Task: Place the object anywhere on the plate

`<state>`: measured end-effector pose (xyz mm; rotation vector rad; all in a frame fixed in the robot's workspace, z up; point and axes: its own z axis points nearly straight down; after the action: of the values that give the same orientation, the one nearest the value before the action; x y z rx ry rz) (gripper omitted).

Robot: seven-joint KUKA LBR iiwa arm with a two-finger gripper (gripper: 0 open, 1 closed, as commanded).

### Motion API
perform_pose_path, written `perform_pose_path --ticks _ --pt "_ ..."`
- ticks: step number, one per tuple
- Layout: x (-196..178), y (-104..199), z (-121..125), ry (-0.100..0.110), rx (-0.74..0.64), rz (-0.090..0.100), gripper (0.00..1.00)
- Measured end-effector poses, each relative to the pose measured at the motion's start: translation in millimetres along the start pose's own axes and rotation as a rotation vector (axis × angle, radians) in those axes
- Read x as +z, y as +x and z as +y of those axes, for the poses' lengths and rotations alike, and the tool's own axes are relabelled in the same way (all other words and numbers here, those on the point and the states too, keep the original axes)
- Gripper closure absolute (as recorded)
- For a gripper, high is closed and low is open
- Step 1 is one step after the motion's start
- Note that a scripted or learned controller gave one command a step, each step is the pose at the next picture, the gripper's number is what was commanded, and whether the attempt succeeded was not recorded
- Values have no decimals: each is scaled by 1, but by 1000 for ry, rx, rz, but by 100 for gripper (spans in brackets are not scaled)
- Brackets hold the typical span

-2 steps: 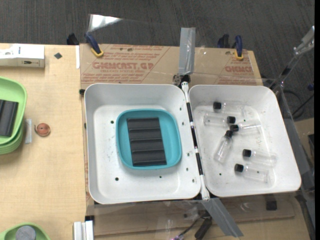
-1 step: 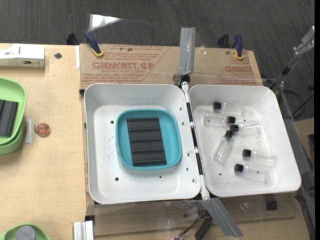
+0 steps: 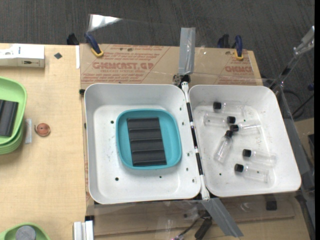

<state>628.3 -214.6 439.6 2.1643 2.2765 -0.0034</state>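
Far left, cut by the frame edge: a stack of green dishes (image 3: 11, 134) with a dark block on top. One white box (image 3: 21, 55) lies above them, one small orange disc (image 3: 43, 129) just beside, and part of a green lid (image 3: 22, 232) shows at the bottom corner, all on the wooden surface (image 3: 55, 184). Two white bins sit side by side, touching. The left bin (image 3: 97, 154) holds one teal plate (image 3: 173, 134), centred, carrying one black ribbed pad (image 3: 146, 141). The right bin (image 3: 280, 179) holds the clear tubes (image 3: 255, 158) with black caps, loose and well apart from the plate. I count five, possibly six; the clear bodies blur into the white floor, and two caps near the middle overlap. Behind the bins is one cardboard sheet (image 3: 130, 64) with two clamps (image 3: 93, 43). Pincer: opening cannot be told.
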Motion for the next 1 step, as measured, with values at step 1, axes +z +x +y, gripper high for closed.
perform_pose_path --ticks 1 --pt "0 0 0 0 0 0 0"
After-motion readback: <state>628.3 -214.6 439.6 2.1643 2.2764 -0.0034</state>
